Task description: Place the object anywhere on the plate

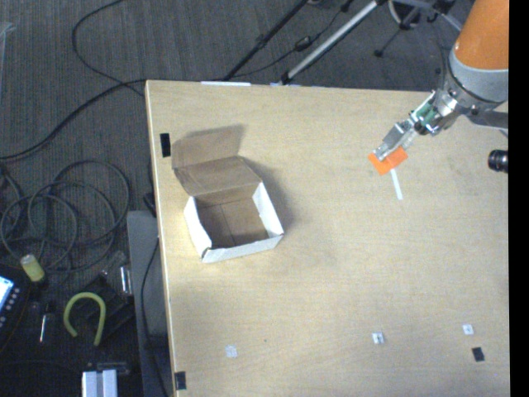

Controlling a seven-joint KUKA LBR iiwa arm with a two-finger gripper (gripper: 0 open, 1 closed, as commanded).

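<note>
My gripper (389, 150) reaches in from the upper right, below the orange wrist band. At its tips is a small orange object (381, 165) with a thin white stick (397, 185) trailing down to the right. The fingers look shut on the orange piece, which hangs over the right half of the wooden tabletop (331, 288). An open white cardboard box (234, 219) with brown flaps folded back stands on the left part of the table, well apart from the gripper.
Small markers (378, 337) dot the table's front right. Black tape tabs (165, 145) sit on the left edge. Cables (66, 213) and a green hook (83, 313) lie on the floor at left. Stand legs (347, 23) cross behind the far edge.
</note>
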